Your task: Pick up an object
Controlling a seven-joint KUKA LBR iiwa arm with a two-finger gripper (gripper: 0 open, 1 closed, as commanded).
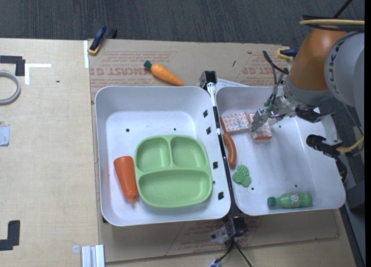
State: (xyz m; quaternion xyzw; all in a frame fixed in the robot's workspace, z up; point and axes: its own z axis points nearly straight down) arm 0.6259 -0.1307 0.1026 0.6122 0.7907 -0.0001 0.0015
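The main risk is crowding: the small red-and-white carton (262, 132) lies touching the flat red-and-white box (235, 122) in the upper left of the right bin (324, 193), so a closing pinch could shove both or catch an edge and slip. The gripper (261, 120) is low over that carton, at the upper middle of the right bin; whether its fingers are spread or pressed together, I cannot tell, nor whether they grip anything.
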